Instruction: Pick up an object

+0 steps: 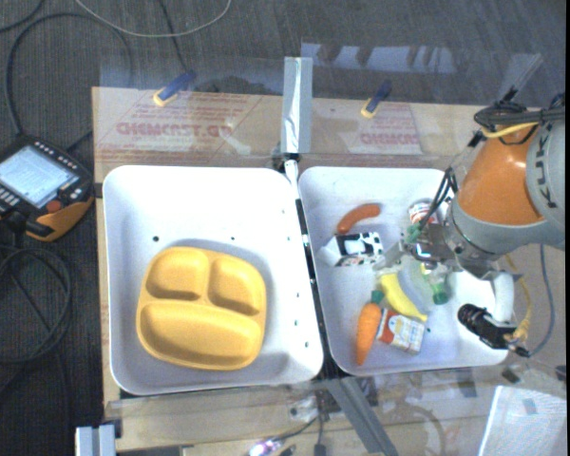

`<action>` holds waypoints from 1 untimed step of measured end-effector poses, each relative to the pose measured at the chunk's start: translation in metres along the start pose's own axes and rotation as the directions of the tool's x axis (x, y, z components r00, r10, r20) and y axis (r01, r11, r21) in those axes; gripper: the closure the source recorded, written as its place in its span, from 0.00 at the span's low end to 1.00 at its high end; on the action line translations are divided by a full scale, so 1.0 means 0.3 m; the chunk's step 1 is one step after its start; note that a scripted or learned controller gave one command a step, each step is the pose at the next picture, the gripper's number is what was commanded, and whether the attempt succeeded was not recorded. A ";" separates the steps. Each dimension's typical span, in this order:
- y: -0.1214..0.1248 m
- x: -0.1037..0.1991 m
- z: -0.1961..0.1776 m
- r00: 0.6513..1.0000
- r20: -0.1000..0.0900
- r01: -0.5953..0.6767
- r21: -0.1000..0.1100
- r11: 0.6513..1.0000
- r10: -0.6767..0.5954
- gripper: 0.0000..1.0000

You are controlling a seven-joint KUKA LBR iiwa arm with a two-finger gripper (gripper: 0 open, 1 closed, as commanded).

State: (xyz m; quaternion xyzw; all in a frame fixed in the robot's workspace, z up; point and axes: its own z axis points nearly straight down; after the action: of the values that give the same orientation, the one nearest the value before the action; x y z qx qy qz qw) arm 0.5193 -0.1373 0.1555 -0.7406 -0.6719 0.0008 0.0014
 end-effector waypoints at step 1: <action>-0.038 0.006 0.218 0.990 0.004 0.144 -0.014 0.989 -0.144 0.00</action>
State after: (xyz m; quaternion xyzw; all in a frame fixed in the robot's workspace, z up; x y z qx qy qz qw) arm 0.5078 -0.1343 0.0900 -0.6901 -0.7237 -0.0032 -0.0047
